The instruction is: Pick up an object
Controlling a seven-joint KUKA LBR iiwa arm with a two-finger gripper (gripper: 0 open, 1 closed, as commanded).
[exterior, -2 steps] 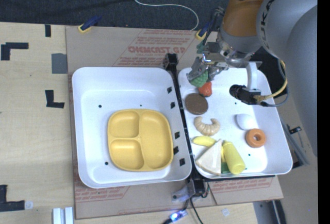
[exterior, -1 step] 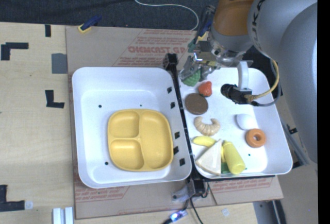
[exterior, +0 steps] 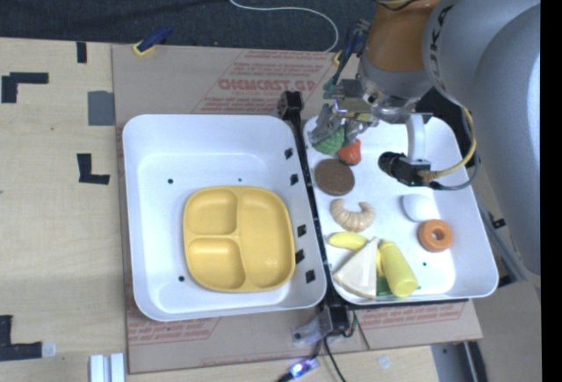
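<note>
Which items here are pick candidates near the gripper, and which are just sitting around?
In play: gripper low at the right bin's far-left corner, over the green item and red item; brown disc close by.

Lying about: croissant, donut, yellow bottle, yellow divided plate in the left bin.

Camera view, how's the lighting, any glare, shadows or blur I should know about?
Camera view: lighting even and soft, both white bins bright but not blown out; faint shadow under the yellow divided plate; mild sheen on the arm's orange band; small items near the gripper look slightly soft.
</note>
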